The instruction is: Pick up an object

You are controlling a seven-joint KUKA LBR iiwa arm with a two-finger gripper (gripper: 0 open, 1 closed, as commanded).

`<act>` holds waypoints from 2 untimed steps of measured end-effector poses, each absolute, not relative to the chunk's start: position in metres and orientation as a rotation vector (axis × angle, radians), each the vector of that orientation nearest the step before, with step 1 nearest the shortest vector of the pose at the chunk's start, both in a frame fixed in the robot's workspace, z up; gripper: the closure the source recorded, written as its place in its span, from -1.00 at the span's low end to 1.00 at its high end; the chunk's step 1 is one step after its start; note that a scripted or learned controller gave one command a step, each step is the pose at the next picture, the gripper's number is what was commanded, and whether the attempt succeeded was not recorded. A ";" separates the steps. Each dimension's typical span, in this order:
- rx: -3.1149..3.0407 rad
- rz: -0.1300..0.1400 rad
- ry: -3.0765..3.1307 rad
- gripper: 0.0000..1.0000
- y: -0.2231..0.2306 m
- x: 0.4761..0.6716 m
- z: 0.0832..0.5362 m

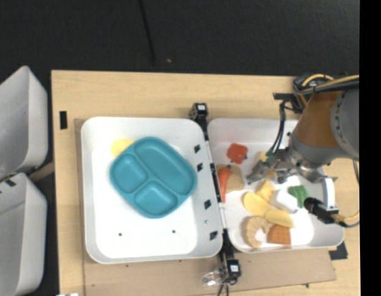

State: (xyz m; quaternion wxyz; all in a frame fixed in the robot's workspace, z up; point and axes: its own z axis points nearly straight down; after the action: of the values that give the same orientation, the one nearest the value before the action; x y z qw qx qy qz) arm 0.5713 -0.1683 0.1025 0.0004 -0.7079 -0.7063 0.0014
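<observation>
The right bin (252, 131) holds several toy foods: a red piece (237, 153), an orange carrot-like piece (224, 180), yellow pieces (258, 201), a green piece (298, 194), a tan round piece (254, 230) and an orange-brown piece (280, 234). My gripper (268, 168) reaches in from the right, low over the bin's middle, just above the yellow pieces and right of the red piece. Nothing shows between its fingers.
The left bin (98, 227) holds a blue divided plate (152, 176) with a yellow piece (121, 146) at its upper left edge. A black-clipped divider (209, 177) runs between the bins. Cables (280, 128) hang by the arm.
</observation>
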 end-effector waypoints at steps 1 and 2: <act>-2.232 -0.001 -2.216 1.00 -0.170 0.573 0.116; -2.232 -0.004 -2.220 1.00 -0.180 0.580 0.168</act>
State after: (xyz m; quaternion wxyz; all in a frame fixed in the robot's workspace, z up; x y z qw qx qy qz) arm 0.5800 -0.1795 0.1683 -0.0033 -0.7091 -0.7051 -0.0012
